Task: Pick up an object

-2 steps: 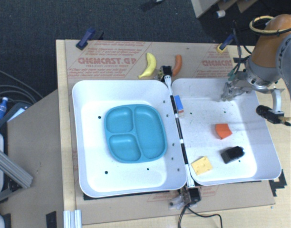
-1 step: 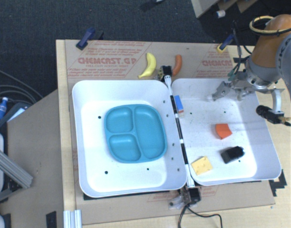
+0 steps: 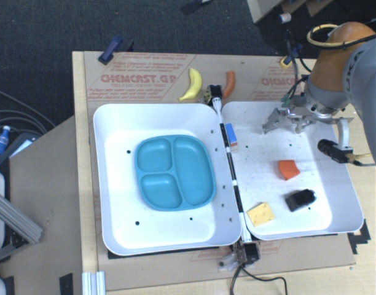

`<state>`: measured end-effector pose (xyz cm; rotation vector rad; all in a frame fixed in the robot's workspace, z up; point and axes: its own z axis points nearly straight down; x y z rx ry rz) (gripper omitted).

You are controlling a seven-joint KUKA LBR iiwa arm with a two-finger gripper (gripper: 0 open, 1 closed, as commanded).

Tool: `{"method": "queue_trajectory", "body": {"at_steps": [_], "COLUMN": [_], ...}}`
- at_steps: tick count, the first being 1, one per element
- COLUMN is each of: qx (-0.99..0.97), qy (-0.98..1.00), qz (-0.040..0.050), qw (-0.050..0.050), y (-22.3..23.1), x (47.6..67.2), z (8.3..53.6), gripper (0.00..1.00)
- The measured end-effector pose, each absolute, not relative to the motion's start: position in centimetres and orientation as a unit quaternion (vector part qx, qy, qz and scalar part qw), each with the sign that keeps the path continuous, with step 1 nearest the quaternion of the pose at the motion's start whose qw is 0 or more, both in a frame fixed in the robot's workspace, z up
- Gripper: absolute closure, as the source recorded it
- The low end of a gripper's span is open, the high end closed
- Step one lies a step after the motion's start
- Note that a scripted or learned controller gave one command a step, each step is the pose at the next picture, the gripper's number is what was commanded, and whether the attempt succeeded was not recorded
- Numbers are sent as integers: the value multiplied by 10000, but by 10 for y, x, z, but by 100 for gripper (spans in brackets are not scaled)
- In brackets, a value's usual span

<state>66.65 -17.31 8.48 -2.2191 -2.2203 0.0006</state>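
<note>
In the right bin lie an orange block, a black piece and a yellow wedge, apart.

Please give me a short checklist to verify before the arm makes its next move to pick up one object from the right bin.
1. Objects available in the right bin: orange block, black object, yellow block - ok.
2. Gripper placed over a target: it is at the bin's far end, apart from all three - not ok.
3. Something held between the fingers: cannot tell.
4. Objects spaced apart from each other: ok.
5. Yellow block away from the wall: it lies near the bin's left corner - not ok.
</note>
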Motion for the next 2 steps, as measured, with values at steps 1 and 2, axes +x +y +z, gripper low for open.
{"method": "queue_trajectory", "body": {"at_steps": [1, 2], "qx": [-7066, -7067], "qy": [-7076, -7076], "qz": [-2, 0], "qw": [-1, 0], "y": [-173, -173], "x": [667, 667], "z": [96, 95], "gripper": [100, 0]}}
